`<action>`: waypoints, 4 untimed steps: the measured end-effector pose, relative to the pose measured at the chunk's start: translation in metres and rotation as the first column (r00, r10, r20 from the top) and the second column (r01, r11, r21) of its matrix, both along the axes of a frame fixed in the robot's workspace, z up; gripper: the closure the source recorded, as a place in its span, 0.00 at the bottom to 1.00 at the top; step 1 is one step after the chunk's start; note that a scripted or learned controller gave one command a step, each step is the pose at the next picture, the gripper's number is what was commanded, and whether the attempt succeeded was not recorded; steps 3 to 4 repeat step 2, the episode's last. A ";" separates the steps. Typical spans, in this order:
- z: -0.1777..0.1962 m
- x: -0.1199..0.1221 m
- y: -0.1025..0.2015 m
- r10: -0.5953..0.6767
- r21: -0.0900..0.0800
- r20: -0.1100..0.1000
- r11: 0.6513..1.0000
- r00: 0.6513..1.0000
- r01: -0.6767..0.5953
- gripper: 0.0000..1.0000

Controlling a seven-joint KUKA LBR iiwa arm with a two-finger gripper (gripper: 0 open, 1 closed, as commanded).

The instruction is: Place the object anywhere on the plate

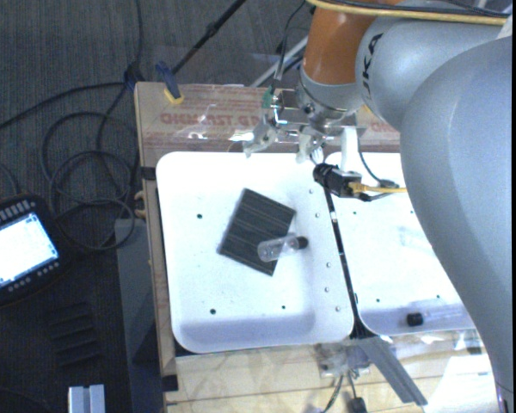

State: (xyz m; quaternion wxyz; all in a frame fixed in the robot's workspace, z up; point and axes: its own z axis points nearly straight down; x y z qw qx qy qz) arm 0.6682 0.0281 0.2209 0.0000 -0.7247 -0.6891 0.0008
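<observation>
Grey metal and an orange band fill the upper right, where the KUKA arm curves in over the bench. Its gripper hangs above the far rim of the left bin, pale fingers spread apart and grasping nothing.

Below it, the left bin is a shallow white tray with rounded corners, a smooth matte floor and a scattering of small dark dots. Near its middle lies the plate, a flat, dark, ribbed rectangle turned at a slant to the bin's walls. The object, a small clear tube with a dark cap at its right end, lies on its side across the plate's lower right corner, touching it, with the capped end reaching just past the edge onto the white floor.

The right bin sits alongside, the two rims meeting at a dark seam; much of it is hidden beneath the arm's broad grey casing. A small dark item rests near its front wall, too small to identify.

Bare plywood shows behind the bins. Black cables loop over the dark carpet at left, beside a handheld pendant with a glowing screen.
</observation>
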 end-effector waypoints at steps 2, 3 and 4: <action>0.024 -0.014 0.051 0.268 0.000 0.000 0.963 0.963 -0.268 0.00; 0.024 -0.014 0.051 0.268 0.000 0.000 0.963 0.963 -0.268 0.00; 0.024 -0.014 0.051 0.268 0.000 0.000 0.963 0.963 -0.268 0.00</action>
